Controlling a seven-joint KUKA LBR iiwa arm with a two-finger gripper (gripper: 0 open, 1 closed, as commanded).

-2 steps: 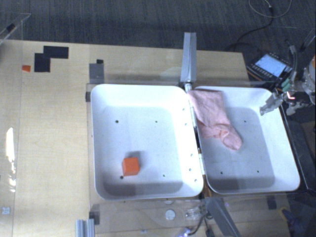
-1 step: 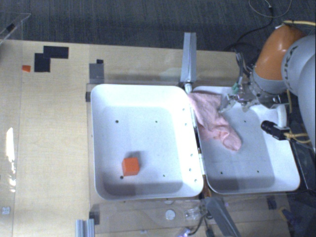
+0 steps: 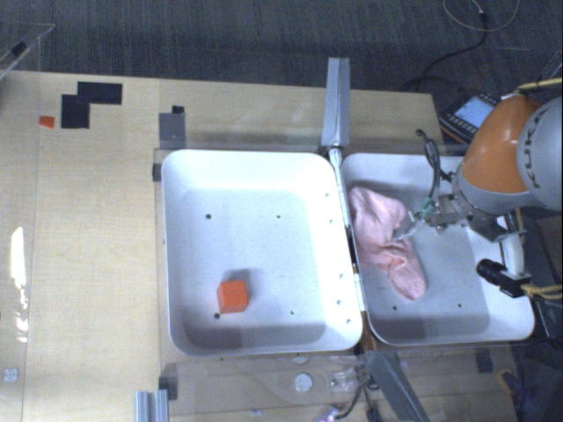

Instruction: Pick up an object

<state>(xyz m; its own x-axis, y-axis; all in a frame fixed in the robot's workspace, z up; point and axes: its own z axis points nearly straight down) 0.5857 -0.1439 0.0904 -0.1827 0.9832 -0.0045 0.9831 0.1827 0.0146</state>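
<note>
Over the right bin (image 3: 466, 323), the gripper (image 3: 412, 227) touches a crumpled pink cloth (image 3: 384, 240) lying against the bin's left wall; its spread cannot be told. An orange block (image 3: 233, 296) sits well apart in the left bin (image 3: 264, 183).

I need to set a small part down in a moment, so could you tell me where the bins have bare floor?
The left bin is mostly bare: only an orange block sits near its front. In the right bin, a pink cloth fills the left half and the gripper crowds it; the front right floor is free.
</note>
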